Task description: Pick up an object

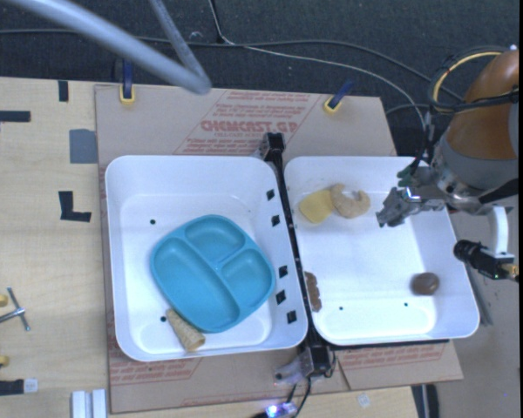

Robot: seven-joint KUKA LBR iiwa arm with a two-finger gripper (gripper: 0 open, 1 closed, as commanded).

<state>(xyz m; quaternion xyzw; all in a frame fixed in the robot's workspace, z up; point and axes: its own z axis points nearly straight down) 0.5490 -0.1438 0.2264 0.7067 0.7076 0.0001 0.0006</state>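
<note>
In the left bin (pixel 122 233) lie a blue divided plate (pixel 212 271) and, just beside its near edge, a tan cork-like piece (pixel 184 330). In the right bin (pixel 366 320), a yellow lump (pixel 315 206) touches a pale curled piece (pixel 350 202); both look light and soft, best pinched across the middle. My gripper (pixel 392 211) hovers just right of them, fingers a little apart, holding nothing. A small brown pebble (pixel 425 283) sits well apart, probably hard and slippery.
</note>
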